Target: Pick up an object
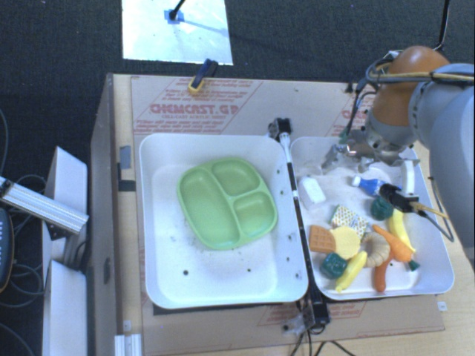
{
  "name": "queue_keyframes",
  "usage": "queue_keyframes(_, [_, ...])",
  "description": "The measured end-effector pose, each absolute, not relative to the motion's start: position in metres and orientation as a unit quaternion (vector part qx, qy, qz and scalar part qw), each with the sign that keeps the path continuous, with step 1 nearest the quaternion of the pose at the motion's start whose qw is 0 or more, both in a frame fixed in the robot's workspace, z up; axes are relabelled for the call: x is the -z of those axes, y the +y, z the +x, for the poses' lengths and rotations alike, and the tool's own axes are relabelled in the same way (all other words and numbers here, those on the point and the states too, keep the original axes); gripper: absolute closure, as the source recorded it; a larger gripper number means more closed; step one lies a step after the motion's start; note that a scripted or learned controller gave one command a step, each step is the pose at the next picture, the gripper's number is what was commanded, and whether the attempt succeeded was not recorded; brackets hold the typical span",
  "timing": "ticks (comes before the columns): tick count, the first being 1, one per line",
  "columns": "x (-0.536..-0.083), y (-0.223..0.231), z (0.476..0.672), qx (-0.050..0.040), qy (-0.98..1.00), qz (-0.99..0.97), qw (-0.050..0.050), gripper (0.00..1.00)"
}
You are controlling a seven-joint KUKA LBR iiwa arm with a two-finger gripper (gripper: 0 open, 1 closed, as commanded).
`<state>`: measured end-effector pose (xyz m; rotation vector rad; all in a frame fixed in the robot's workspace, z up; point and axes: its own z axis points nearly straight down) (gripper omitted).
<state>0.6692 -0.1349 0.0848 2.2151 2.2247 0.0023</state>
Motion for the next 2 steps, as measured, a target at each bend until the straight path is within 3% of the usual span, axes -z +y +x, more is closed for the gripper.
queue_keyframes(2, [-0.0855, -0.154, 0.6694, -0.001, 0.707, 0.707, 0.002, 0.0])
